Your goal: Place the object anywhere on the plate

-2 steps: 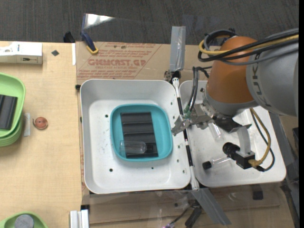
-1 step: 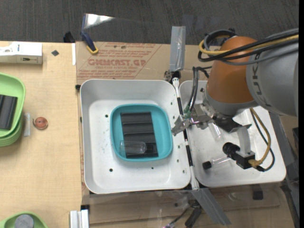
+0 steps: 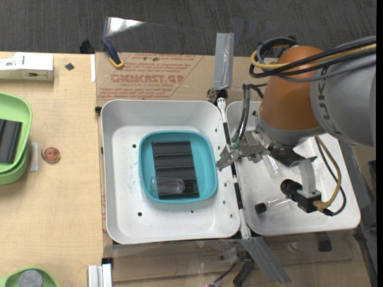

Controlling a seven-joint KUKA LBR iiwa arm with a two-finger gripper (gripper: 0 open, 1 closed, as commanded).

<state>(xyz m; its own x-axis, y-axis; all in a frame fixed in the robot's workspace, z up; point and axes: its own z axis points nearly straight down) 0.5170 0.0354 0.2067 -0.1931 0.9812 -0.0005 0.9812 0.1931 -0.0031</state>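
Hovering over the right bin (image 3: 335,217) — the hand (image 3: 230,156), near the teal plate (image 3: 206,160) — finger spread indiscernible.

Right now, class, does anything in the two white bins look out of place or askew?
Nothing is spilled or damaged. The teal square plate sits squarely in the left bin, carrying black blocks and a clear glass-like object lying on its side.
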